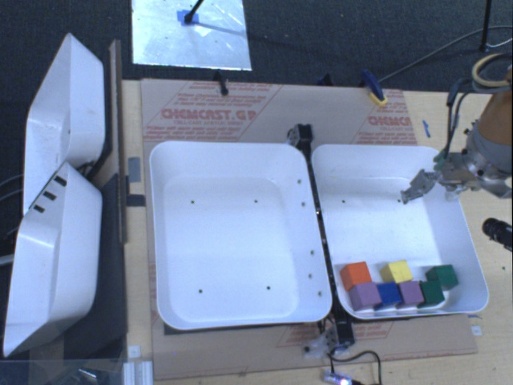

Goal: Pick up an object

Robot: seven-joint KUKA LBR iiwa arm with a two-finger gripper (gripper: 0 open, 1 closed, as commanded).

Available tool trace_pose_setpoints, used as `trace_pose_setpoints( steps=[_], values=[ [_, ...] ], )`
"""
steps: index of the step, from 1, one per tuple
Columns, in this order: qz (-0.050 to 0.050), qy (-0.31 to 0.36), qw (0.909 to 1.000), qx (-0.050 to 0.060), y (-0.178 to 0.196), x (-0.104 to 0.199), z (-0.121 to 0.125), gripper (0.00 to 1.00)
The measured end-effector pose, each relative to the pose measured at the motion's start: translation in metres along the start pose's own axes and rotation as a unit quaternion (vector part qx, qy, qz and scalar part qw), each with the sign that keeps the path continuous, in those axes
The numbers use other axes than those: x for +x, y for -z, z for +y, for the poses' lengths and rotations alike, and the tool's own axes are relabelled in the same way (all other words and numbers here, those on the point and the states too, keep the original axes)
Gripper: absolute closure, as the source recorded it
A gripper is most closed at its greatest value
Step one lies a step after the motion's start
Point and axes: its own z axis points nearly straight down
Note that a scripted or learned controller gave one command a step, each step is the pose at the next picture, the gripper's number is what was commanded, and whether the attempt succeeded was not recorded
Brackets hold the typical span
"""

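Observation:
Several small blocks lie bunched along the front edge of the right bin point(449, 239): an orange block point(355, 274), a yellow block point(395, 272), a dark green block point(442, 277), a purple block point(365, 295), a blue block point(389, 294), a second purple block point(410, 293) and another green block point(431, 294). My gripper point(417, 188) hangs over the back right part of that bin, well behind the blocks and apart from them. I see nothing held in it.
The left bin point(232, 231) adjoins the right one along a dark divider. Spare white bins point(56, 199) lean at the far left. A blue-and-yellow clamp point(373, 88) sits on the bench's back edge, and a shiny metal sheet point(191, 22) lies behind it.

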Motion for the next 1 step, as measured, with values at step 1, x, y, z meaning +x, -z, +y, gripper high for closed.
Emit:
trace_pose_setpoints(
  steps=[1],
  values=[
    [0.001, 0.0, 1.0, 0.004, -0.108, -0.0088, 0.0042, 0.0]
  ],
)
